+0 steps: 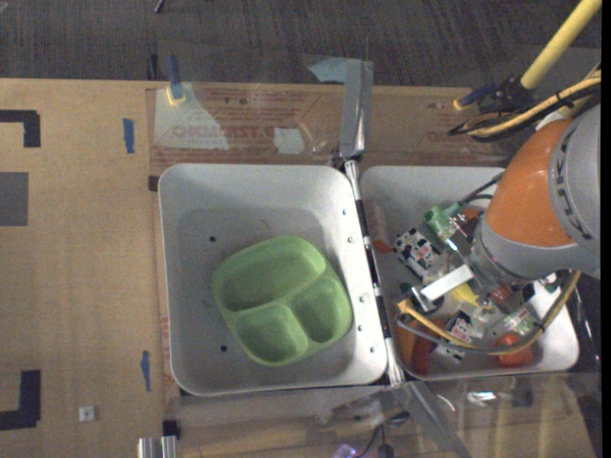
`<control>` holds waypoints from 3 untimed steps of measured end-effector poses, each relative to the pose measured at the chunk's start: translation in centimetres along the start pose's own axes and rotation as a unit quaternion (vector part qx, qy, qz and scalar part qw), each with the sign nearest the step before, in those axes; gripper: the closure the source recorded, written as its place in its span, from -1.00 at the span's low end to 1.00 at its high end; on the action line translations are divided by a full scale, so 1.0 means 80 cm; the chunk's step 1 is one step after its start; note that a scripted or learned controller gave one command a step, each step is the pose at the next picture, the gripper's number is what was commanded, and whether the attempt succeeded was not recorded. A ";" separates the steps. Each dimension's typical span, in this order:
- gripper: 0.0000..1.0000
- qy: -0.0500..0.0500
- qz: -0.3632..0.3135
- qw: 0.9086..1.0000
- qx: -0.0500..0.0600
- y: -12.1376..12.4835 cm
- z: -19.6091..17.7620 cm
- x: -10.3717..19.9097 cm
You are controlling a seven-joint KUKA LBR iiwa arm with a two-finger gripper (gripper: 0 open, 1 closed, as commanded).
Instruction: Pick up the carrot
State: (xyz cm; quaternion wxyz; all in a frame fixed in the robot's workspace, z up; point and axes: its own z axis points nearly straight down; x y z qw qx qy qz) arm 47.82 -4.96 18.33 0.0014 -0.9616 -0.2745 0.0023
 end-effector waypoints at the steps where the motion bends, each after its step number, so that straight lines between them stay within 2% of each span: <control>1: -1.00 0.000 0.085 0.996 0.001 0.079 0.079 -0.034; 2: 1.00 0.000 0.086 0.996 0.001 0.080 0.067 -0.035; 3: 1.00 0.001 0.012 1.000 -0.001 0.042 -0.071 0.044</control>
